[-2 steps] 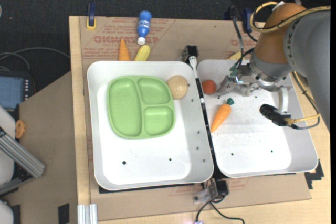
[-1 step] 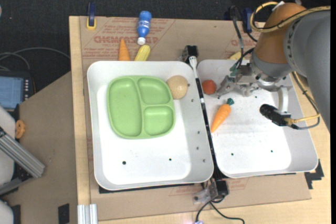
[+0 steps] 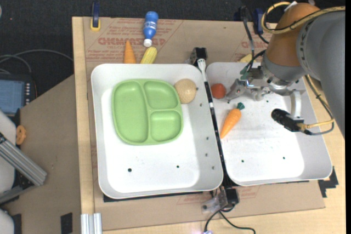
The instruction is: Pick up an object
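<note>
My gripper (image 3: 248,89) hangs low over the back left part of the right bin (image 3: 274,167), below the arm's orange band. An orange carrot (image 3: 230,123) with a green top lies just below and left of the gripper, along the bin's left wall. A small red ball (image 3: 219,90) rests in the back left corner, just left of the gripper. Nothing shows held in the gripper. In the left bin (image 3: 159,178) lie a green divided plate (image 3: 147,111) and a beige round object (image 3: 186,90) at its back right.
Behind the left bin on the bench lie a blue and white bottle (image 3: 149,27), a second carrot (image 3: 129,53) and a yellow corn cob (image 3: 148,55). A black part (image 3: 286,119) attached to the arm hangs over the right bin's middle.
</note>
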### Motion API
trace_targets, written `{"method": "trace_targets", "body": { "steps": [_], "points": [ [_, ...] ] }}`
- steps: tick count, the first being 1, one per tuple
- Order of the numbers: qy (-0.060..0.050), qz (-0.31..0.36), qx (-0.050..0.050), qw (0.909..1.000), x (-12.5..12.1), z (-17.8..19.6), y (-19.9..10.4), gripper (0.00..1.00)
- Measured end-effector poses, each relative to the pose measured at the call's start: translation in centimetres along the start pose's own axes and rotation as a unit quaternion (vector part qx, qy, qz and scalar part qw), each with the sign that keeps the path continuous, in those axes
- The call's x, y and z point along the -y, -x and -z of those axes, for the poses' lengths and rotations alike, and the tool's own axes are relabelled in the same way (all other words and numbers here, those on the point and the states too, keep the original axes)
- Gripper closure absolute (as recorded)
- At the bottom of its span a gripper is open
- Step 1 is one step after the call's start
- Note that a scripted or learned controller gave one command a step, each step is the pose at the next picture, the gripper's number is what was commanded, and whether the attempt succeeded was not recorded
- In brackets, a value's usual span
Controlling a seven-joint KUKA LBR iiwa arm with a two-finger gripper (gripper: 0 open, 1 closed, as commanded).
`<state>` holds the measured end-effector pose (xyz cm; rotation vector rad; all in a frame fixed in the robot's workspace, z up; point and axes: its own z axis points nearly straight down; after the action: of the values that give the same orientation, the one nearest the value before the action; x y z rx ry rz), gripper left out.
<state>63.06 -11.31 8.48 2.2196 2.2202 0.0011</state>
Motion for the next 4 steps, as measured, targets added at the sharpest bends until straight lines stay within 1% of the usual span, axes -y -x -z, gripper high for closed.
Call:
{"method": "trace_targets", "body": {
  "steps": [1,2,3,4],
  "points": [
    [0.000,0.000,0.000,1.0000,0.0,0.0,0.0,0.00],
    [-0.004,-0.001,-0.001,1.0000,4.0,0.0,0.2,0.00],
    [-0.001,-0.001,-0.001,1.0000,3.7,1.0,0.2,1.00],
    [-0.001,-0.001,-0.001,1.0000,3.8,1.0,0.2,0.00]
  ]
}}
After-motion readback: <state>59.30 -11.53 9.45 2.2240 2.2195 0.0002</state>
